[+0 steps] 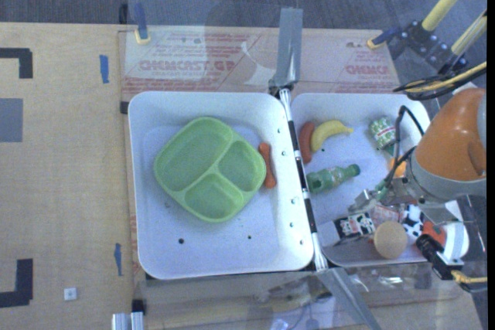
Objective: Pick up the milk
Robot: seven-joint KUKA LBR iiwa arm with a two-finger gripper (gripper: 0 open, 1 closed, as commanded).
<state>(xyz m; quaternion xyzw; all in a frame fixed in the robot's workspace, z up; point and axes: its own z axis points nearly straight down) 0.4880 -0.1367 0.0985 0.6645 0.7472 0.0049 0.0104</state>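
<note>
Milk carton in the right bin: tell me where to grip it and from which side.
Grip the milk carton across its narrow flat sides at mid-body, coming straight down from above. It appears to lie flat near the bin's front wall, with a tan ball close beside, so a side approach looks blocked.

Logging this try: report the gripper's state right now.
Gripper: cannot be told; it sits low in the right bin, just above the milk carton.

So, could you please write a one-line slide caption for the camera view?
Grey arm's gripper hovers near the black-and-white milk carton in the right white bin; green divided plate lies left.
</note>
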